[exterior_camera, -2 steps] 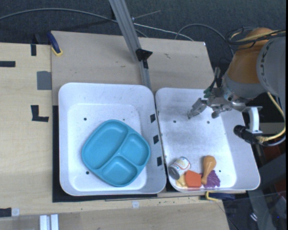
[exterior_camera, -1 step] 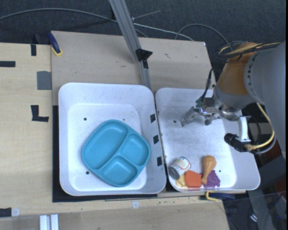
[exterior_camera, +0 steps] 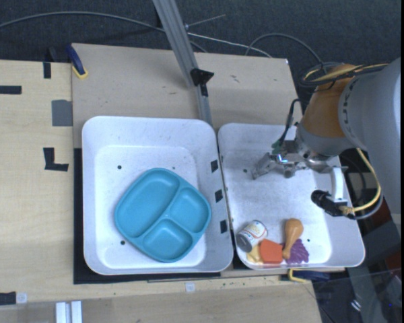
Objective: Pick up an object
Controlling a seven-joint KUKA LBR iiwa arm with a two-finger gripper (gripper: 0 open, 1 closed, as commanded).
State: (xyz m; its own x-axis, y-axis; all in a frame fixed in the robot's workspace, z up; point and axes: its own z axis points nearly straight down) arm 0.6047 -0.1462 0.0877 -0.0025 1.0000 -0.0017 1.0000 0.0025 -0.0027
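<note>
My gripper (exterior_camera: 271,172) hovers over the upper middle of the right bin (exterior_camera: 337,247), its fingers spread open with nothing between them. Along that bin's near edge lies a cluster of small objects: a white round can (exterior_camera: 252,233), an orange block (exterior_camera: 271,251), a tan drumstick-shaped piece (exterior_camera: 293,231) and a purple grape bunch (exterior_camera: 298,252). The gripper is well above this cluster in the view and apart from it.
A blue divided plate (exterior_camera: 163,214) lies in the left bin (exterior_camera: 94,180). A grey metal pole (exterior_camera: 178,39) slants down to the ridge between the bins. Cables (exterior_camera: 353,204) hang by the arm at the right bin's right side.
</note>
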